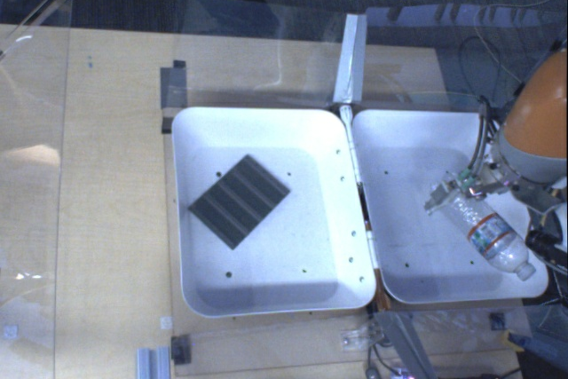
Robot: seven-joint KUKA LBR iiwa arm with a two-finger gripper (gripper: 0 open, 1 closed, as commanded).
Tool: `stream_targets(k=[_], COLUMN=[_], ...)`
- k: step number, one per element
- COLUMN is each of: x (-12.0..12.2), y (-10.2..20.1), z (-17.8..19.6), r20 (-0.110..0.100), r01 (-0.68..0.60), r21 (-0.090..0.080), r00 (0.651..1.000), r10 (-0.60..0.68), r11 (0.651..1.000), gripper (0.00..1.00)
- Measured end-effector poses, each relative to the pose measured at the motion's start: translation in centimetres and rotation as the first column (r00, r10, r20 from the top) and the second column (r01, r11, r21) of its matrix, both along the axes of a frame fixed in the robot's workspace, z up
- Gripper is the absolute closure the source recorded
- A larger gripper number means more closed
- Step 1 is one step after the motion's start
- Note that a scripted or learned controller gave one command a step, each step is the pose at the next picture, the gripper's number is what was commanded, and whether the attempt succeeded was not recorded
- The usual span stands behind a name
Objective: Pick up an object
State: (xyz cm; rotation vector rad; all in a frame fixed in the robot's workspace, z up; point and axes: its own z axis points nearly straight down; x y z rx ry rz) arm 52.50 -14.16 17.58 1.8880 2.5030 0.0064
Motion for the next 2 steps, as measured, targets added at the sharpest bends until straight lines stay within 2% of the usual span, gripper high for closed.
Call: stream_targets(k=[1, 2], x=[0.0, 0.3], y=[1.8, 1.8], z=[0.8, 1.8], r20=[-0.002, 0.004], r01=[-0.088, -0.091], r21=[0.000, -0.001], r00=[0.996, 0.996], r10=[0.088, 0.091], r11=[0.996, 0.996], gripper=[1.00, 1.00])
